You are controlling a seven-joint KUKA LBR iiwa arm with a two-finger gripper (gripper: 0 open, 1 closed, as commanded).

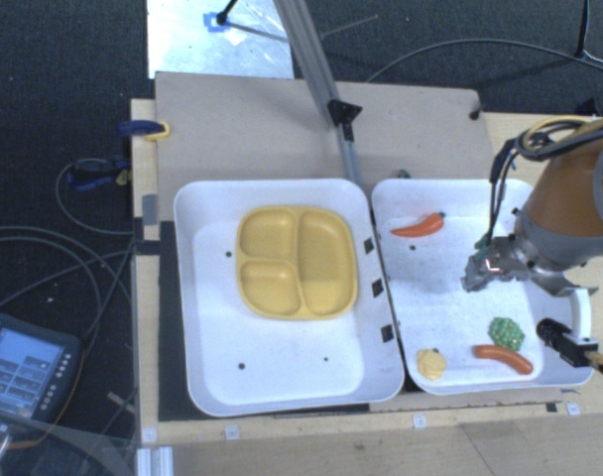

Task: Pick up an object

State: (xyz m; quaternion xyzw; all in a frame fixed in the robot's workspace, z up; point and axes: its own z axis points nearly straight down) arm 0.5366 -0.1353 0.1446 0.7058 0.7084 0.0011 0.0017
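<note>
While the gripper (483, 271) hangs over the right bin (450, 198), I cannot tell if it is open. The green toy (506, 332) sits near it, a bit toward the front edge.
</note>
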